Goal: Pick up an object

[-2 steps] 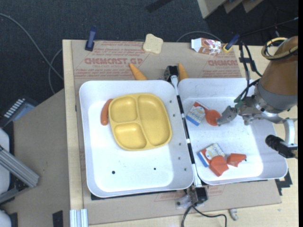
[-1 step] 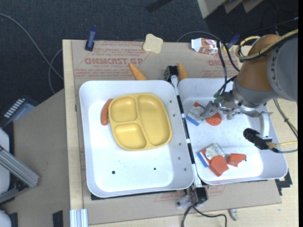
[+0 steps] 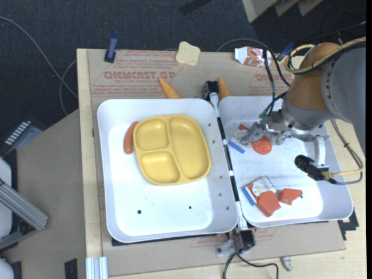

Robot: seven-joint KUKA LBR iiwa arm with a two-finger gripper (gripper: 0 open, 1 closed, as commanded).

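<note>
My gripper [image 3: 256,133] reaches into the right bin [image 3: 290,214] from the right, low over its upper left part. Just below and right of the gripper lies a round red object [image 3: 263,147], close to the metal fingers. A small blue piece [image 3: 236,147] lies to the gripper's lower left. Nearer the bin's front sit a white and red packet [image 3: 261,186], an orange-red block [image 3: 268,203] and a smaller red piece [image 3: 290,196]. Nothing shows held between the fingers.
The left bin [image 3: 116,214] holds a yellow sectioned plate [image 3: 172,149] with a red sausage [image 3: 128,138] at its left. On the bench behind the bins lie a bread-like piece [image 3: 187,53], orange carrot shapes [image 3: 168,88], a blue item [image 3: 111,46] and a wrapper [image 3: 250,55].
</note>
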